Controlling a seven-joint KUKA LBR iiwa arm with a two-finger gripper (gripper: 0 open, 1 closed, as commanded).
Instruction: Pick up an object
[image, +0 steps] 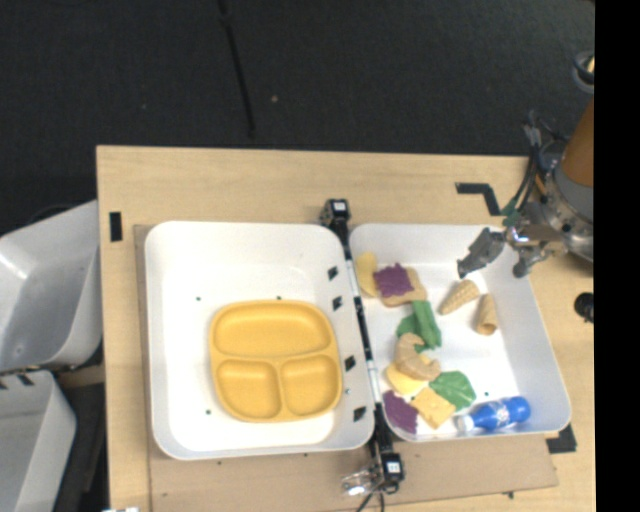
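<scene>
From the camera view I have the end effector (500, 255) hovering over the upper right part of the right bin (540, 330), its two fingers spread apart with nothing between them. One dark finger (474, 256) points down toward the cone (459, 296), which lies on its side just below it. I judge the cone to be my nearest candidate.

Taking the cone as landmark: a second cone (486, 314) lies just to its right, a purple-topped toast (396, 284) sits to its left, and a green piece (421, 324) lies below-left. Further below, near the bin's bottom edge, toy foods crowd together, with a blue bottle (497, 413) at the right of that pile. The left bin (170, 300) holds a yellow tray (275, 358), well apart from all this.

My read on handling: the cone looks like a light, stiff plastic toy, smooth and tapered, so it may squirt out toward the narrow end if pinched there. I would close across its wider half, fingers square to its long axis. It lies clear of its neighbours, so there is room for both fingers.
</scene>
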